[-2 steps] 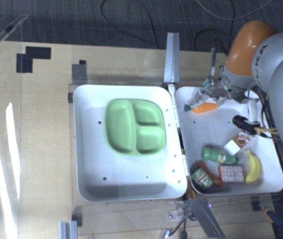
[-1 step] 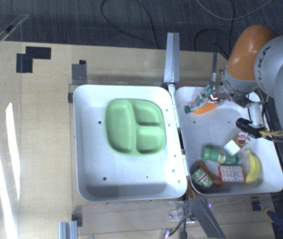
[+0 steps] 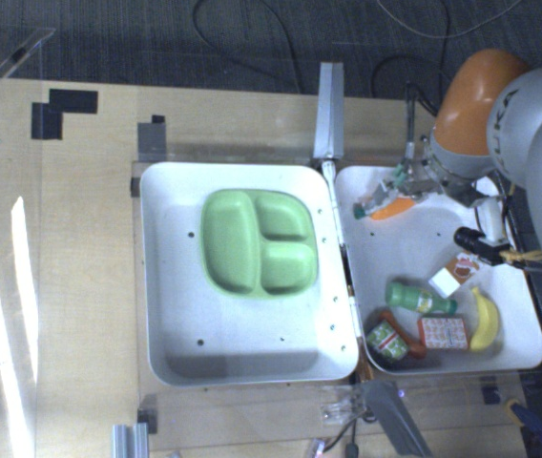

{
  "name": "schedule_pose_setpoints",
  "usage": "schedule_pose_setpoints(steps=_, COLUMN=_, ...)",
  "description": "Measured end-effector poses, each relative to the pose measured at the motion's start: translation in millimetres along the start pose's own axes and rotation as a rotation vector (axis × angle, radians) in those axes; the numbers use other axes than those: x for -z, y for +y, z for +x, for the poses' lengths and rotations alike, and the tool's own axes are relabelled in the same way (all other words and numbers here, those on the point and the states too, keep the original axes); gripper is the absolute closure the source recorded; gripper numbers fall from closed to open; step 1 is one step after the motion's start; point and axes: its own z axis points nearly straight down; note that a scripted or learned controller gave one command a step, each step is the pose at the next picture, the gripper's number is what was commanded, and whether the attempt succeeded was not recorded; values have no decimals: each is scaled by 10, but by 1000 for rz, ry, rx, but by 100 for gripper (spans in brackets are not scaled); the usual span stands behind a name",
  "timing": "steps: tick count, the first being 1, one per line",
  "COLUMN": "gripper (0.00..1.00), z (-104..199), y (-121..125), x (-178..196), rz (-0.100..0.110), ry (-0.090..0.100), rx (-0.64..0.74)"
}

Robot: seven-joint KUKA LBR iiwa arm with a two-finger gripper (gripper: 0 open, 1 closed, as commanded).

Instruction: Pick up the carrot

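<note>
Reaching into the right bin (image 3: 538, 346), the gripper (image 3: 397, 191) sits directly over the carrot (image 3: 391, 209); you cannot tell its opening, so verify the grasp before lifting.

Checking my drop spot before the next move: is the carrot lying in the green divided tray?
No, the carrot lies in the right bin by the end effector, while the green divided tray sits in the left bin.

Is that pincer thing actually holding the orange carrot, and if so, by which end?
It cannot be told. The pincer is at the carrot in the right bin, but whether the carrot sits between its fingers is unclear.
</note>
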Motion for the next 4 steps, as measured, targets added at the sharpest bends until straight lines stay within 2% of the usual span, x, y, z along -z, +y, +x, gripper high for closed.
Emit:
schedule_pose_setpoints(steps=1, gripper=0, z=115, y=45, x=0, rz=1, ry=0, rx=68)
schedule_pose_setpoints(steps=2, gripper=0, z=76, y=-68, x=-2, rz=1, ry=6, rx=28)
schedule_pose_setpoints(steps=3, gripper=0, z=45, y=-91, x=-1, rz=0, ry=3, rx=165)
schedule_pose_setpoints(steps=4, gripper=0, z=208, y=-456, x=-133, rz=31, ry=19, rx=72)
